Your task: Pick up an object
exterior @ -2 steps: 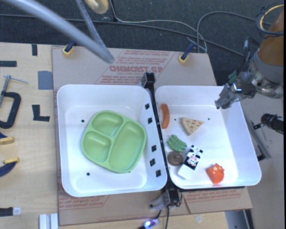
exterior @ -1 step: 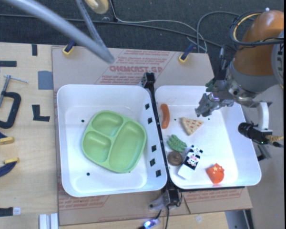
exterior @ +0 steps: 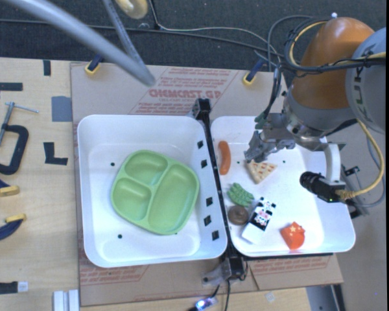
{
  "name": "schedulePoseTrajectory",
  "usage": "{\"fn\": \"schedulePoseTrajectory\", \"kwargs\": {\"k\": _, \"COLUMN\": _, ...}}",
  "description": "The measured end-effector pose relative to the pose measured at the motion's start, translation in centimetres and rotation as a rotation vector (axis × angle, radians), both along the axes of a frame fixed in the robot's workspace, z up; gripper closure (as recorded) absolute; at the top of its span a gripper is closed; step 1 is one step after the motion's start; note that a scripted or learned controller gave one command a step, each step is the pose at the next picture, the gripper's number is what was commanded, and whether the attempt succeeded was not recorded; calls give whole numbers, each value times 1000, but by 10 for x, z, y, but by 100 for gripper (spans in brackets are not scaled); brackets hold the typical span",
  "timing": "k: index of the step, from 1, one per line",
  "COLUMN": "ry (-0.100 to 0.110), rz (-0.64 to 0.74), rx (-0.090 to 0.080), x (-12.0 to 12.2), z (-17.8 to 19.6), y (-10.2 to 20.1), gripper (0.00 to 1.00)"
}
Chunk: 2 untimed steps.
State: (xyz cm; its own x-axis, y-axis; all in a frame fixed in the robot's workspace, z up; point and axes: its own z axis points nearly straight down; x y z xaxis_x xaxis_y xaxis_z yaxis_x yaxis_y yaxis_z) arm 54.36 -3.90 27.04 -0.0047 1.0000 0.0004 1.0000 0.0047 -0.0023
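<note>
The gripper (exterior: 258,153) hangs low in the right bin (exterior: 340,235), its grip hard to make out, just above a waffle wedge (exterior: 262,170), near a sausage (exterior: 224,157), with a green tray (exterior: 155,191) in the left bin (exterior: 94,193).

A robotics lab or workshop: a wooden bench (exterior: 32,193) covered with printed cardboard (exterior: 181,86), clamps (exterior: 10,144) lying at its left, yellow spring clips (exterior: 93,66) pinning the cardboard, cables (exterior: 201,34) trailing over dark carpet (exterior: 214,5), and an industrial robot arm (exterior: 330,63) mounted above two white bins (exterior: 91,135)
</note>
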Motion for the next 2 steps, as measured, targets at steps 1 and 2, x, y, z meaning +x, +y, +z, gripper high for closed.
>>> {"fn": "schedulePoseTrajectory", "kwargs": {"k": 1, "ry": 0, "rz": 0, "rx": 0, "x": -6, "z": -10, "y": 42, "gripper": 100}}
{"fn": "schedulePoseTrajectory", "kwargs": {"k": 2, "ry": 1, "rz": 1, "rx": 0, "x": -18, "z": -14, "y": 92, "gripper": 100}}
